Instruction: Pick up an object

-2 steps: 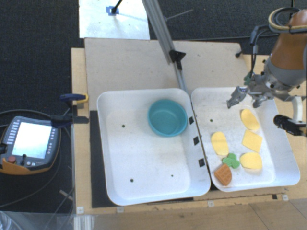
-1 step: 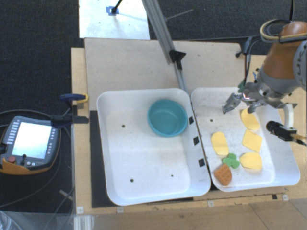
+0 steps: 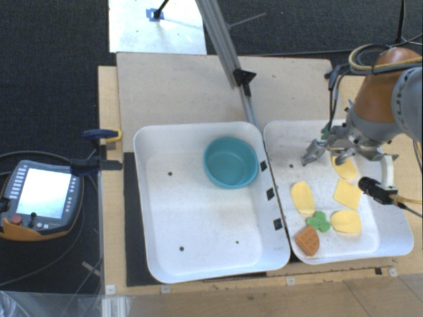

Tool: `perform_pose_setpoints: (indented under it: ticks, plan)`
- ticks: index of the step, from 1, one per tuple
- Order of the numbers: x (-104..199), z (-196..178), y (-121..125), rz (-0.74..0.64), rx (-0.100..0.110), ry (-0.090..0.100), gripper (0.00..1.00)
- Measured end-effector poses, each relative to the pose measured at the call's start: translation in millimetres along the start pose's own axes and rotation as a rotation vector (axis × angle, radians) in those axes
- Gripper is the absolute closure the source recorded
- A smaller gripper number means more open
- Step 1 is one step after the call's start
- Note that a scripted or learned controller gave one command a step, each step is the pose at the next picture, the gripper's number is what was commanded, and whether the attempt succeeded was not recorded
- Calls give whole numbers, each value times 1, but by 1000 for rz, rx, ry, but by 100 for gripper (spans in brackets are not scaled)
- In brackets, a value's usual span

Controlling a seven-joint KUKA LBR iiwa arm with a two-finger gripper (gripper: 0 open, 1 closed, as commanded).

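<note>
A dark carpeted floor is seen from above, with a pale wooden worktop [image 3: 178, 88] set on it. Two shallow white bins are placed side by side on the worktop. In the left bin [image 3: 198, 243], a teal bowl [image 3: 230, 162] is seated near the far right corner. In the right bin [image 3: 390, 243], several small items are gathered at the near right: a yellow oval [image 3: 303, 197], a yellow square [image 3: 347, 194], a yellow lump [image 3: 346, 222], a green piece [image 3: 320, 221] and an orange waffle [image 3: 307, 241] touching the green piece. A further yellow piece [image 3: 345, 170] is found just beneath the hand. A grey arm with an orange band [image 3: 383, 88] is brought in from the right. Its hand [image 3: 328, 152] is held low over the far part of the right bin, with two metal fingers spread apart and nothing seen between them. A slanted metal pole [image 3: 221, 35] is seen crossing from the far side down to the seam between the bins. On the floor at the left, a control pendant [image 3: 39, 200] with a lit screen is laid, and a blue-and-yellow clamp [image 3: 100, 136] is fixed at the left edge of the worktop.
</note>
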State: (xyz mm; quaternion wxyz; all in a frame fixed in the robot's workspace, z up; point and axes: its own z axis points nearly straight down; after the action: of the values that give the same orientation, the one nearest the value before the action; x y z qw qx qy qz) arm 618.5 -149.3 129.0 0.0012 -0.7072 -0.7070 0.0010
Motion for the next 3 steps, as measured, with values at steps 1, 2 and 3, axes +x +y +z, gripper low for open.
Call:
perform_pose_setpoints:
  ticks: [1, 2, 3]
  plan:
    - [0, -13, 1, -1, -6, -1, 100]
    - [3, -57, -2, -1, -7, -1, 100]
    - [3, -110, -1, -1, -9, -1, 100]
